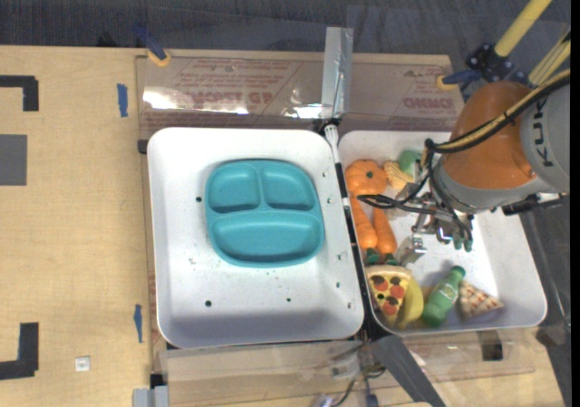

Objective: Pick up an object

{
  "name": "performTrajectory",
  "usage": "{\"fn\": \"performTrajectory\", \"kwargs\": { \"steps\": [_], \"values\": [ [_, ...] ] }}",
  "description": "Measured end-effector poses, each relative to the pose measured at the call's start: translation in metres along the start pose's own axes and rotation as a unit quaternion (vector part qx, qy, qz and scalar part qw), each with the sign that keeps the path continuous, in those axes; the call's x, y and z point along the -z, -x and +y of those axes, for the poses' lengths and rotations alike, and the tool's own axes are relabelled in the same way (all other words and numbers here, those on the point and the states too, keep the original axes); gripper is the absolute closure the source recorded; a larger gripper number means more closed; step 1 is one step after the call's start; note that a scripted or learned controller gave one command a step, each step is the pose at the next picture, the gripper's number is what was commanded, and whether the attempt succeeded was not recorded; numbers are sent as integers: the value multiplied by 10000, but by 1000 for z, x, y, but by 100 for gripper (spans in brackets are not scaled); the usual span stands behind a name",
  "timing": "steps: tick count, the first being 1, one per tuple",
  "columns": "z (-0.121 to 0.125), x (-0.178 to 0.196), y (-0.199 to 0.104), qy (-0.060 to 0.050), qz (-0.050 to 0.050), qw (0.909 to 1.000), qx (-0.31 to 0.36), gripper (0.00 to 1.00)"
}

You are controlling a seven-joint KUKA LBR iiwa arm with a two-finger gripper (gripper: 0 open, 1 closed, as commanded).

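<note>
Orange carrot lies at 9 o'clock of the gripper, inside the right bin. We cannot tell the gripper's state. We judge a risk: crowded toys, green bottle at 6 o'clock, could deflect a grasp.

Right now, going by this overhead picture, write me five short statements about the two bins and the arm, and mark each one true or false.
1. The teal divided plate lies in the left bin. True.
2. The green bottle stands in the left bin. False: it is in the right bin, near the front, beside the pizza slice.
3. The end effector is over the right bin. True.
4. The carrot rests on the plate. False: it lies in the right bin along its left wall.
5. The plate's compartments hold toy food. False: they are bare.
</note>
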State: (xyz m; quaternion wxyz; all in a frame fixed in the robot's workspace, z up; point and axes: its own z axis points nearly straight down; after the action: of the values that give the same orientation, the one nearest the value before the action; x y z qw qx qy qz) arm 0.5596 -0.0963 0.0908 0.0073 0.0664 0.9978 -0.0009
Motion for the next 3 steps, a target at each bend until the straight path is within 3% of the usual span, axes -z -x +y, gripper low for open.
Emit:
{"fn": "performTrajectory", "kwargs": {
  "steps": [2, 3],
  "values": [
    [-5, 1, -14, -34, -29, 9956, -931, 0],
    [-20, 24, 57, -7, 50, 9917, -1288, 0]
  ]
}}
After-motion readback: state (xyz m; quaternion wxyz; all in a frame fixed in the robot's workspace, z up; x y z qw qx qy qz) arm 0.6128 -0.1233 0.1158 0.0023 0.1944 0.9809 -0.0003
